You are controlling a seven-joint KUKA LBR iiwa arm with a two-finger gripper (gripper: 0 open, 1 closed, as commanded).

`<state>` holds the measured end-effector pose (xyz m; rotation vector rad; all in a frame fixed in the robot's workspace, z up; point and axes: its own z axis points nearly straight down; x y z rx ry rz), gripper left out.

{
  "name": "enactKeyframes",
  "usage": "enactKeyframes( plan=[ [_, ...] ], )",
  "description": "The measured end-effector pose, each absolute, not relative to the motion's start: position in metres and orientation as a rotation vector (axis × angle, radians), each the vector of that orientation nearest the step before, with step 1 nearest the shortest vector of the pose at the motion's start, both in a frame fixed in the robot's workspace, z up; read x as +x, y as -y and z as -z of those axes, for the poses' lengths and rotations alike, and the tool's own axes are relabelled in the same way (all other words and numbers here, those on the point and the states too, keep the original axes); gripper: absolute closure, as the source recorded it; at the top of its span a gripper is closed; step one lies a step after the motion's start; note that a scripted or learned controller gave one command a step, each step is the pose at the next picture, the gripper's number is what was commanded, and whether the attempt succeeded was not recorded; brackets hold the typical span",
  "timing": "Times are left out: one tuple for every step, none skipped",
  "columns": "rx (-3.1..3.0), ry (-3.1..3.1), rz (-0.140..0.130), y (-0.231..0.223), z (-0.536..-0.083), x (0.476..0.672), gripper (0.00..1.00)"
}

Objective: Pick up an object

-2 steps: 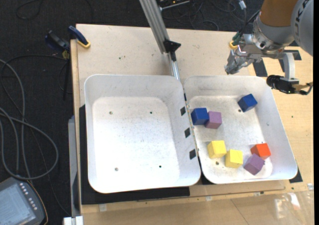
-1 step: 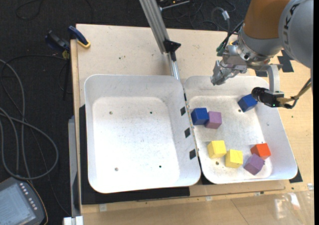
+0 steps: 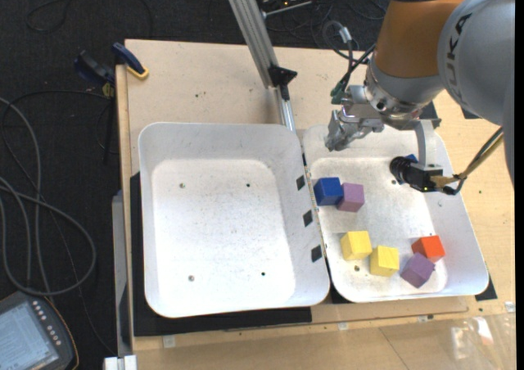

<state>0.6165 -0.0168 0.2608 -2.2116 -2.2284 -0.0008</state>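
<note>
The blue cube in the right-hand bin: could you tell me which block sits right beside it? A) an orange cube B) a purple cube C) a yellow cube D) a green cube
B: the blue cube sits at the upper left of the right bin, with a purple cube directly to its right, while the yellow and orange blocks lie farther down the bin.

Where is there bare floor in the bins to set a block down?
The left bin offers open floor from wall to wall. In the right bin, blocks crowd the front: yellow pair, orange, purple. Free patches lie between the blue block and the gripper, and mid-bin right of the purple one.
</note>
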Motion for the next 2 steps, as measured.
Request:
enactKeyframes(
  plan=[
    [-2.210, 2.228, 0.000, -0.036, -0.261, 0.592, 1.00],
    [-2.210, 2.227, -0.003, -0.086, -0.238, 0.566, 1.00]
  ],
)
